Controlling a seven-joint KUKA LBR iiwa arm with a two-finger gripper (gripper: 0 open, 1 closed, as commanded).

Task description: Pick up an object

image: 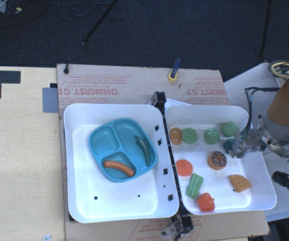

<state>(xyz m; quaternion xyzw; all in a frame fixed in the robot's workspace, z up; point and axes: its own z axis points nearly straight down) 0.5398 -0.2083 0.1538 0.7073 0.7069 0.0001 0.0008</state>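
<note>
**Plastic, card and pale wood**

Left of the metal-looking grey pincer (238, 149): two glossy white plastic bins (79, 195), smooth-walled. In the farther one, a glossy turquoise compartment plate of plastic (104, 137). Beneath both, matt brown printed cardboard (109, 87). Farther left, pale wood-grain benchtop (18, 159), matt. Nearest the pincer, smooth plastic-looking toy foods (199, 134).

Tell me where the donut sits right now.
The donut lies in the right bin, mid-bin toward its right side, just left of the gripper and above-left of the waffle piece.
</note>
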